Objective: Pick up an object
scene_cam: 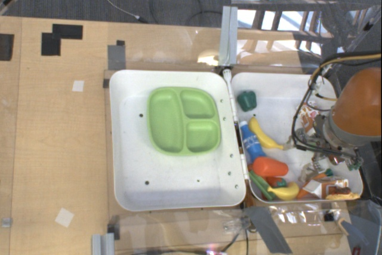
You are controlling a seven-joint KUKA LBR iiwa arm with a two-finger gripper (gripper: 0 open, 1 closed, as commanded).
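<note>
Nearest the front edge of the right-hand bin [280,82], a heap of toy food lies in the near left corner: a small yellow banana [285,190] at the front, a red-orange pepper-like piece [270,166] just behind it, touching, and a green strip [258,183] along the bin's left wall. Beside these, toward the near right corner, sits a brown and white item [338,192] (too blurred to identify). The gripper [319,167] hangs low over this near right part of the bin, under the arm's orange band [360,104]; whether the jaws are spread or pressed together cannot be told, and nothing is seen between them. Farther back, a blue bottle [249,143] and a second banana [263,134] lie together. Farthest, a dark green block [246,100] rests alone. The left bin [128,188] holds a green divided plate [183,120].
</note>
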